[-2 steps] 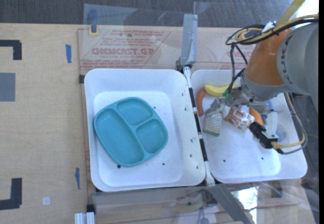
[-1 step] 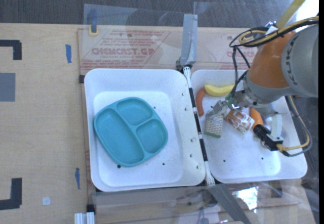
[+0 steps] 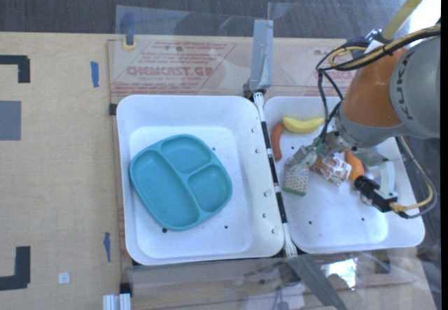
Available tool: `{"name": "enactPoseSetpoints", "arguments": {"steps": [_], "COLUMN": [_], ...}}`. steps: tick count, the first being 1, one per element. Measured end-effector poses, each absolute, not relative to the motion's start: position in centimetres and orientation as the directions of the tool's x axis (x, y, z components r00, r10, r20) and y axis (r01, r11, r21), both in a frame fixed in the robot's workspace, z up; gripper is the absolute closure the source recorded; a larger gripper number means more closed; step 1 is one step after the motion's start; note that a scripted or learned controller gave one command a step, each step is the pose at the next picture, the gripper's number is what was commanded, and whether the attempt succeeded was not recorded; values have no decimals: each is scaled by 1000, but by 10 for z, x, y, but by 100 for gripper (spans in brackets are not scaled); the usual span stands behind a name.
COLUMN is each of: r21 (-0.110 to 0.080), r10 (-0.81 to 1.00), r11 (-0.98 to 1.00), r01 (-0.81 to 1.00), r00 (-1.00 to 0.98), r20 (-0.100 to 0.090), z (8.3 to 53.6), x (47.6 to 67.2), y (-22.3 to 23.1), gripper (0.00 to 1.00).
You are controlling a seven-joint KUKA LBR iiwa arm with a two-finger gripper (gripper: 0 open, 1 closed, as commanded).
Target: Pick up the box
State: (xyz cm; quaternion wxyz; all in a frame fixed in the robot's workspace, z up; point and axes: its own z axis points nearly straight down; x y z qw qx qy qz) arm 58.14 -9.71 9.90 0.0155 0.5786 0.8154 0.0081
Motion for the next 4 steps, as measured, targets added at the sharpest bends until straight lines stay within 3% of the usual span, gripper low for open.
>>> {"name": "enactPoseSetpoints", "arguments": {"steps": [1,2,3,4], "r21": [18,30,6,5], "r10": [986,967,968,976], "r11": [166,254,253,216], "r01": [986,967,967,976], "r00": [-166,-253,-253,-216], "r20": [-4,-11,-4,-2], "z": [96,98,87,87], "x": [604,572,635,584], "y": [-102,-98,-103,-98], "gripper": [0,0,0,0]}}
